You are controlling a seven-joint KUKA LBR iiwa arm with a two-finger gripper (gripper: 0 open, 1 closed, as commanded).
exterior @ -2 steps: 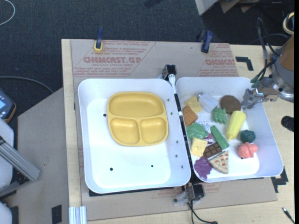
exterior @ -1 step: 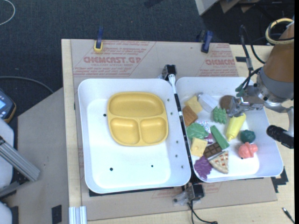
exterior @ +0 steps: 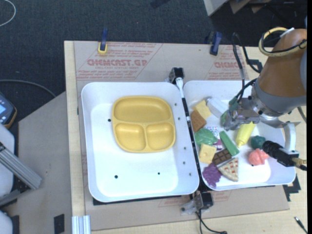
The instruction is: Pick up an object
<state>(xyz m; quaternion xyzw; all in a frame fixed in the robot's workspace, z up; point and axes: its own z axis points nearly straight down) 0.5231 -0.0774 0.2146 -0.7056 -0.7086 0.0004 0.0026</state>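
- Nearest the camera, at about five o'clock in the right bin [exterior: 280, 179], a pizza slice [exterior: 229, 168], a purple grape cluster [exterior: 211, 174] and a chocolate piece [exterior: 221, 156] lie touching one another. If I close on one of them I may drag a neighbour along or pinch two at once.
- Just beyond, a green stick [exterior: 228, 143] and a yellow bottle [exterior: 243, 133] lie directly beneath my end effector [exterior: 237, 120]. I judge these the likeliest targets, but both are slim and rounded and could roll or squirt out sideways.
- My end effector hovers over the bin's centre. I cannot tell whether it is released or clenched, and nothing shows between its tips.
- A pink piece [exterior: 258, 157] sits at three o'clock near the bin wall, where a descent could clip the rim.
- Farthest, at nine o'clock, the left bin [exterior: 97, 169] carries a yellow divided tray [exterior: 144, 123], well apart from any risk.
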